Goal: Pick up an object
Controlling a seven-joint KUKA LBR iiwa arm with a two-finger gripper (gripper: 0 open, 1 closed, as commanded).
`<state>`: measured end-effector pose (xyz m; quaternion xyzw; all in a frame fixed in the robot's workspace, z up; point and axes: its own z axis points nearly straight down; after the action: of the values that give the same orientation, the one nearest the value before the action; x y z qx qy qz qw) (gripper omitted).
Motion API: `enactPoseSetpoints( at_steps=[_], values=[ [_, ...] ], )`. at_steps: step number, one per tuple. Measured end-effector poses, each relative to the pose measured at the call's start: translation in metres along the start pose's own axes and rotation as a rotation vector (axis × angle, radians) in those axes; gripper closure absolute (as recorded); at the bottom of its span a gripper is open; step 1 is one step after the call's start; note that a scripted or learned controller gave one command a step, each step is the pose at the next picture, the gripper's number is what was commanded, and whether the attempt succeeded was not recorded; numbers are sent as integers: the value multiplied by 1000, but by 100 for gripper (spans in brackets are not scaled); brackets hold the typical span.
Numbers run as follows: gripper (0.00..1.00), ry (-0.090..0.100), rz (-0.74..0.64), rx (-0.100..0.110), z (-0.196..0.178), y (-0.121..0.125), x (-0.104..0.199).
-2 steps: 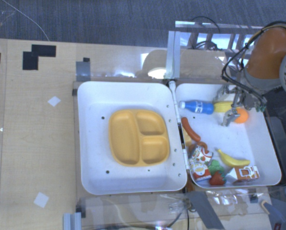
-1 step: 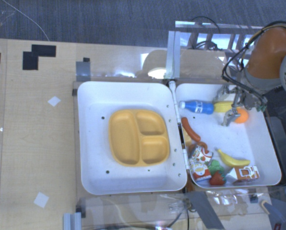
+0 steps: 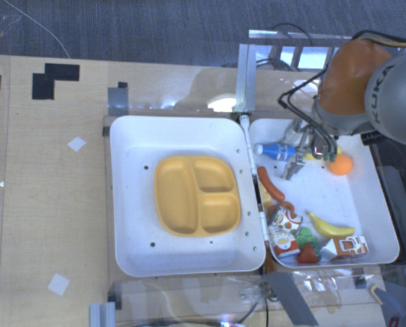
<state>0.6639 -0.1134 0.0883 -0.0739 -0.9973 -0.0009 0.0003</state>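
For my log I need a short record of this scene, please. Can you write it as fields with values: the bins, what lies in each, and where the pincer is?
left bin: holds a yellow divided tray
right bin: holds blue bottle, orange ball, sausage, banana, strawberry, two small cartons
pincer: low over the right bin's far end, beside the blue bottle
grasp: cannot tell

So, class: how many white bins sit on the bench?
2: the left bin holds a yellow tray; the right bin holds the small objects.
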Motion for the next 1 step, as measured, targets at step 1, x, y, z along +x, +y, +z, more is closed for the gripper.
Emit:
enactPoseSetpoints(
  at_steps=[1],
  values=[
    [100,-25,-3,-1,-15,2,-6]
  ],
)
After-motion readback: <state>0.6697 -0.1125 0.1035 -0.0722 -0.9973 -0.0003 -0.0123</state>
